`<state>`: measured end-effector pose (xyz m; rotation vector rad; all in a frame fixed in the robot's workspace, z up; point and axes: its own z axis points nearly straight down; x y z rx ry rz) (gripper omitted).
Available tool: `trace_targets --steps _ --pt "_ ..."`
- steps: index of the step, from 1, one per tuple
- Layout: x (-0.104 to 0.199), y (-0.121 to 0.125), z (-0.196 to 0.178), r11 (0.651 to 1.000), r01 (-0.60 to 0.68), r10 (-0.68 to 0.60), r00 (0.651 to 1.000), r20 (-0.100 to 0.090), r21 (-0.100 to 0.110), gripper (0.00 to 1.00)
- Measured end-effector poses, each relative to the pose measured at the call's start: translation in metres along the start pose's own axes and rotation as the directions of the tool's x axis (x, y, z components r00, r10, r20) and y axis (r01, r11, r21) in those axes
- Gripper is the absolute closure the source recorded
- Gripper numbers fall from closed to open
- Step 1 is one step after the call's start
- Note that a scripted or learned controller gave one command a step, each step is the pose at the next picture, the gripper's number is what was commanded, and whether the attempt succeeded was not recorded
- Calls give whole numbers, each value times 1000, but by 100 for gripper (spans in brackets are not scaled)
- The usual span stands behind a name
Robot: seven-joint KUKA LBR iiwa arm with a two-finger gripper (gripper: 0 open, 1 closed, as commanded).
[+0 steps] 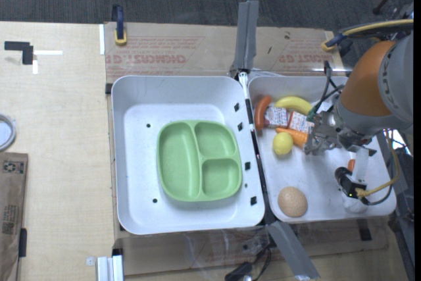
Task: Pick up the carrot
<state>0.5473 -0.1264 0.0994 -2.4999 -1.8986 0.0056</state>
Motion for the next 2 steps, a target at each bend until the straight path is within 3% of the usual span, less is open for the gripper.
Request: trace_targets --steps 1,2 --pt "-35 -6 -116 916 -400 400 916 0 -1 100" --pt "-35 -6 -116 916 -400 400 916 0 -1 0"
